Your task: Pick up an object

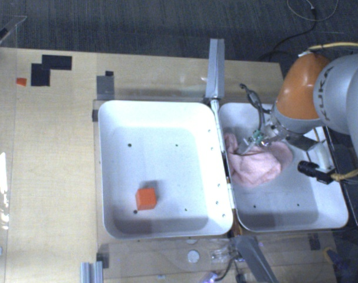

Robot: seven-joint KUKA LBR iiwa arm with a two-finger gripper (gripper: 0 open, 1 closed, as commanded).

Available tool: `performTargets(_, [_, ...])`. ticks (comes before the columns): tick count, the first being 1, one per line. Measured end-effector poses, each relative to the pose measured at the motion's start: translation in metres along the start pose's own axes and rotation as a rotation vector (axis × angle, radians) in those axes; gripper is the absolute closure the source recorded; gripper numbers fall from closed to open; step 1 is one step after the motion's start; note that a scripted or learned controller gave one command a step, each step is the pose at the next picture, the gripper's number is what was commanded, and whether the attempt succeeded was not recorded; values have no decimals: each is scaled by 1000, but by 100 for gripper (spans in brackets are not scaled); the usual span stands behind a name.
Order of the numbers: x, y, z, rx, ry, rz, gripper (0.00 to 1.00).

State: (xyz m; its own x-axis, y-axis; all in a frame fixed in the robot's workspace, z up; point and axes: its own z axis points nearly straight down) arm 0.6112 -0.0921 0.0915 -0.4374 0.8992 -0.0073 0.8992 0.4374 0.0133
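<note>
A crumpled pink cloth (pixel 253 163) lies in the right bin (pixel 296 211), against its left wall. My gripper (pixel 249 145) reaches down from the right and sits on the cloth's upper edge, touching it. An orange block (pixel 146 198) rests in the left bin (pixel 161 122), near its front left corner, far from the gripper.
A grey divider post (pixel 215 69) stands at the back between the two bins. Black shapes (pixel 47 68) and a small orange square (pixel 21 82) mark the bench at far left. The arm's orange band (pixel 301 93) hangs over the right bin's back right.
</note>
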Motion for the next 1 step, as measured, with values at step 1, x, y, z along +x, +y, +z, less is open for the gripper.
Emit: performTargets(1, [-14, -11, 0, -2, -1, -45, 0])
